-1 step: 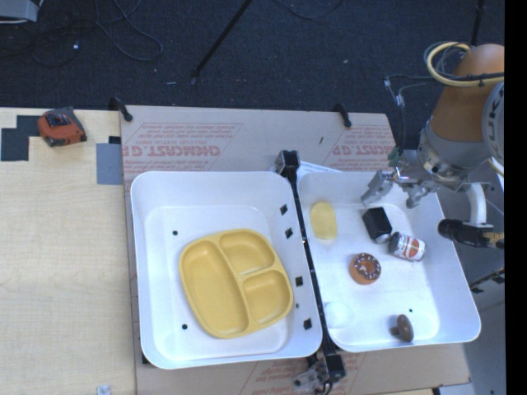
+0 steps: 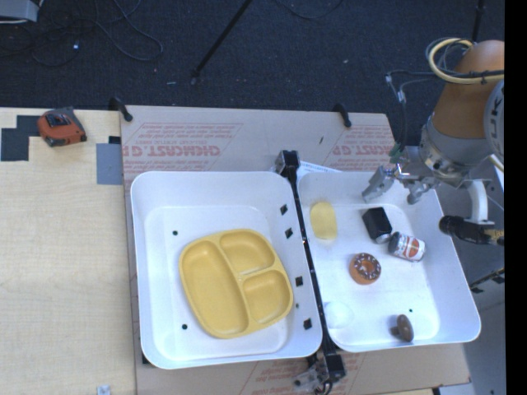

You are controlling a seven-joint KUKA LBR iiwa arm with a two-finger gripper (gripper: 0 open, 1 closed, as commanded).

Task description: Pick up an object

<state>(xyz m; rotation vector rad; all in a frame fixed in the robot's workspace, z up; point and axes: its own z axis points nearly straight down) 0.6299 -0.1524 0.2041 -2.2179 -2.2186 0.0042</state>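
We see the gripper (image 2: 398,184) poised over the far edge of the right bin (image 2: 449,303), its fingers spread with nothing between them. Inside that bin lie a yellow piece (image 2: 323,220), a black block (image 2: 377,223), a small can (image 2: 408,247) just beside the block, a donut (image 2: 365,268) and a brown lump (image 2: 402,327). The left bin (image 2: 156,196) holds a yellow tray (image 2: 235,281).

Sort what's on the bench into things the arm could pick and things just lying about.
Pick candidates, right bin:
pale yellow piece
black block
small can
donut
brown lump
The gripper is above that bin's far edge.

Lying about:
yellow divided tray, left bin
tape measure, bench
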